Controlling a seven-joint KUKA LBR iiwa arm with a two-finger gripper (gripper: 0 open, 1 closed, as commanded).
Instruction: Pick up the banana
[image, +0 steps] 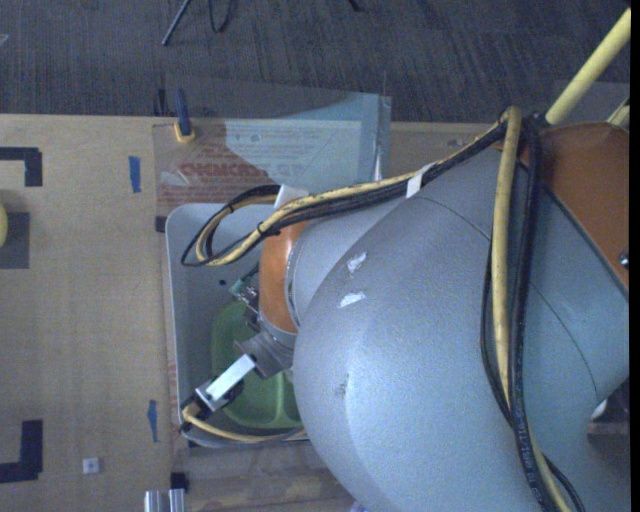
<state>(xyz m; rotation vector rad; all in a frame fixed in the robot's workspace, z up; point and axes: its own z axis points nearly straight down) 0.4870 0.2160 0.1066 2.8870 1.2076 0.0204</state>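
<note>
The grey arm (440, 340) reaches in from the right and covers most of the white bin (180, 300). Its orange band (275, 265) sits over the bin's middle. Below the band, the gripper (258, 345) points down into the bin's near left part, over a light green flat thing (240, 395). The arm hides whatever lies under the gripper and in the rest of the bin.
A small dark green item (240, 290) lies in the bin just left of the wrist. Yellow and black cables (225, 225) loop over the bin's far left. A clear plastic sheet (300, 140) stands behind the bin. Wooden bench (80, 330) stretches to the left.
</note>
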